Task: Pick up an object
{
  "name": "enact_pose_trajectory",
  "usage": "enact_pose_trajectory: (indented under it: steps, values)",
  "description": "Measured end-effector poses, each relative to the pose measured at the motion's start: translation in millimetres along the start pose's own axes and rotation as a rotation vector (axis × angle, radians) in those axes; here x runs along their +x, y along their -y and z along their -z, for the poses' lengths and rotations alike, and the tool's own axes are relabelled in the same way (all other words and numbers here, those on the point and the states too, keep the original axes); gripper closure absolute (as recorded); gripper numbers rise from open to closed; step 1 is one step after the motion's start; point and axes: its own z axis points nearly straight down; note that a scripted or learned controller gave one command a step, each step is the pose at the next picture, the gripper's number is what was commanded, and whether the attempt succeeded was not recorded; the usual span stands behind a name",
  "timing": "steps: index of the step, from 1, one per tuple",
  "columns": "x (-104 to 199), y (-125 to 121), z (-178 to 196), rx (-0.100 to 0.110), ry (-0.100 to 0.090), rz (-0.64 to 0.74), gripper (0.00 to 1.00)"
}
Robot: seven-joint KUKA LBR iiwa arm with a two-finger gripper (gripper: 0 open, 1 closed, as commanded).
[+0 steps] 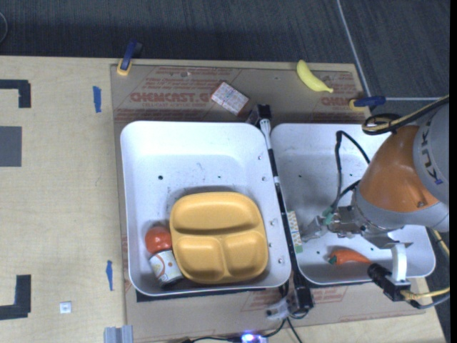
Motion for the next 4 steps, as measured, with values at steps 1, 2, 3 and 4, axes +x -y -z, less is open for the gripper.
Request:
enact_pose_trajectory:
  steps: [1,2,3,4]
  values:
    - [0.1,0.1,-0.1,-0.001,0.0,0.0,0.0]
    - [-0.7,0.1,-0.1,0.0,-0.001,0.001,0.0]
    - [-1.0,0.1,-0.1,0.0,-0.001,0.001,0.0]
    - [-1.8,0.1,-0.1,-0.001,-0.001,0.002,0.0]
